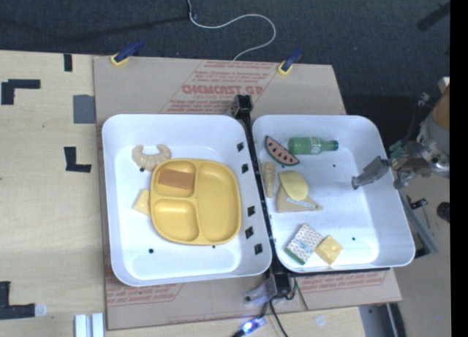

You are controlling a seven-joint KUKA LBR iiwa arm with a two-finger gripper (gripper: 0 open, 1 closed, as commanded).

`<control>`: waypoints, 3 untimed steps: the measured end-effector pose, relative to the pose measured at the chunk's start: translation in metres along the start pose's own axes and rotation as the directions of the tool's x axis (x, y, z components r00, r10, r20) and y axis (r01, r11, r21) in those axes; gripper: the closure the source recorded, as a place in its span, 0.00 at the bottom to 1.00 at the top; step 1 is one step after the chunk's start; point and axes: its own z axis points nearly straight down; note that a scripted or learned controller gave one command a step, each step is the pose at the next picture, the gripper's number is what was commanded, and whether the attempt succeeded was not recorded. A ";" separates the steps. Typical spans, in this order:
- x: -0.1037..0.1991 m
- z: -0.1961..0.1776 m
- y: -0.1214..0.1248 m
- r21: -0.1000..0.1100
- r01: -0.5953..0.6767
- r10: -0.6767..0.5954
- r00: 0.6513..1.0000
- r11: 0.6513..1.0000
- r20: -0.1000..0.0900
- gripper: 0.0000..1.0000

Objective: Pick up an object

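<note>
Nearest, a patterned packet and yellow block are seen in the right bin. Beside its right rim, the gripper is raised; its grip cannot be told.

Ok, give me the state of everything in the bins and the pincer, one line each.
Green bottle: lying on its side, right bin.
Watermelon slice: flat, beside the bottle.
Yellow divided plate: flat, left bin, brown slab in one compartment.
Croissant: resting at the plate's edge.
Pincer: over right bin, holding nothing visible.
</note>
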 end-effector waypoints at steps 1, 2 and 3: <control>0.001 -0.008 0.003 -0.013 0.004 -0.004 1.000 1.000 0.003 0.00; 0.000 0.036 0.000 -0.010 0.005 -0.005 1.000 1.000 0.003 0.00; 0.001 0.080 0.001 -0.009 0.005 -0.005 1.000 1.000 0.003 0.00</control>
